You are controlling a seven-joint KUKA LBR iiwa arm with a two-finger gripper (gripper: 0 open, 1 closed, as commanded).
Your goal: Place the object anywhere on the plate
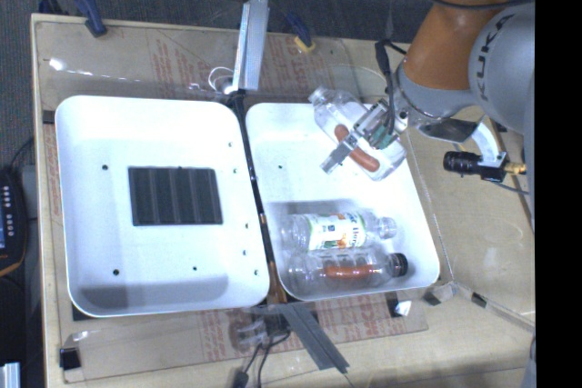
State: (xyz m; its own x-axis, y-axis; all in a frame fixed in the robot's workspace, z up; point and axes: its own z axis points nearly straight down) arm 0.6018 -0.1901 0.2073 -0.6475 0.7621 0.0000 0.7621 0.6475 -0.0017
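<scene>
the grey arm (pixel 473 50) with its orange band comes in from the upper right of the frame and bends down over the top of the right bin (pixel 273 195). its gripper (pixel 350 148) sits in the upper middle-right of the picture, and a clear plastic bottle with a red-orange label (pixel 364 145) lies across it, tilted, with its neck toward the upper left; the bottle shows between the fingers, so the gripper is clamped on it, above the bin's upper right part. whether the bottle hangs clear of the bin floor or touches it cannot be told from this slant. lower in the same bin, toward the lower middle-right of the frame, two more clear bottles lie on their sides, just beside each other: one with a green and white label (pixel 338 232) and, below it, one with a red label and a dark cap (pixel 350 268) close to the bin's bottom wall. the left bin (pixel 91 141) fills the left half of the picture, and a dark ribbed rectangular plate (pixel 175 195) lies flat on its floor near the centre, well apart from the held bottle. a grey metal bar (pixel 250 45) rises from the seam between the bins at the top middle, and blue clamps (pixel 89 12) grip the bench edge at the upper left.
</scene>
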